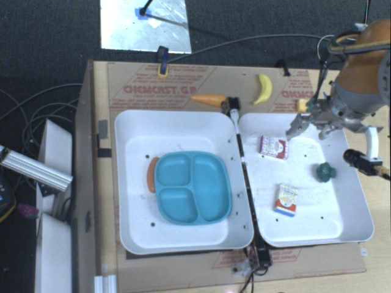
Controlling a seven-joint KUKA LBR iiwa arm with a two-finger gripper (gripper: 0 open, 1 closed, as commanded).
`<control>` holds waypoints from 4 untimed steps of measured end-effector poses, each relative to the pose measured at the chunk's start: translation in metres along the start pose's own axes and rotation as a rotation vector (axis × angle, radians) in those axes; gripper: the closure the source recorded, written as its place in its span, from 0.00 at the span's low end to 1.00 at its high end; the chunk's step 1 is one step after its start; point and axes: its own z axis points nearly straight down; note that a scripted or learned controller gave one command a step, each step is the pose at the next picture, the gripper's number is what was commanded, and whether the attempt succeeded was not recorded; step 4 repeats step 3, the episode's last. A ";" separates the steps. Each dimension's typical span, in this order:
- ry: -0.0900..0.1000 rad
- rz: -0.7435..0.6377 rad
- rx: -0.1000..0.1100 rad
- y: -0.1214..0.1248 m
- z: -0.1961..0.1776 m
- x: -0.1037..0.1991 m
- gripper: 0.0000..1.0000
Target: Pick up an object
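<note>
Two white bins sit side by side. Left bin point(131, 163): blue divided tray point(192, 186), orange sausage-shaped item point(150, 174) touching its left edge. Right bin point(348, 218): red-and-white packet point(273, 147), small carton point(286, 200), green object point(324, 172). Gripper point(310, 127): above the right bin's far edge, fingers spread apart, holding nothing. Bench behind: banana point(264, 89), carrot point(208, 100).
</note>
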 end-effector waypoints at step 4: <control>0.001 0.002 -0.002 -0.111 0.108 0.030 1.00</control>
